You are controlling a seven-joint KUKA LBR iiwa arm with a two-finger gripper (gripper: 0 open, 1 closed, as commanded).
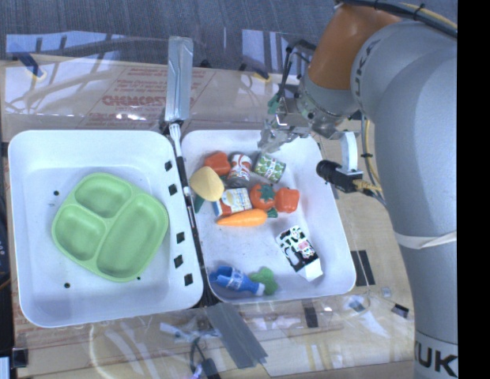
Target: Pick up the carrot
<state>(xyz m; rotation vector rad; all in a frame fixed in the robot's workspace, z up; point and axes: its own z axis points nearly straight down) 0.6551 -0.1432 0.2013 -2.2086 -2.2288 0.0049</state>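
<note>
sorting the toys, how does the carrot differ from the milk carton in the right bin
The carrot is orange and tapered; the milk carton is white with black cow patches and boxy. The carrot lies crosswise mid-bin among other toys; the carton lies apart, nearer the front right corner. Both lie flat in the right bin.

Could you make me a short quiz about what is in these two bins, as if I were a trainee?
1. True or false: the carrot lies in the bin that holds the green divided plate.
2. Which thing lies nearest the right bin's front edge? A) the blue bottle B) the yellow lemon C) the green can
3. Fill in: the tool hovers over the ____ part of the right bin, away from the carrot.

Key
1. False: the carrot lies in the right bin, the plate in the left bin.
2. A
3. Far (back), above the green can.
</note>
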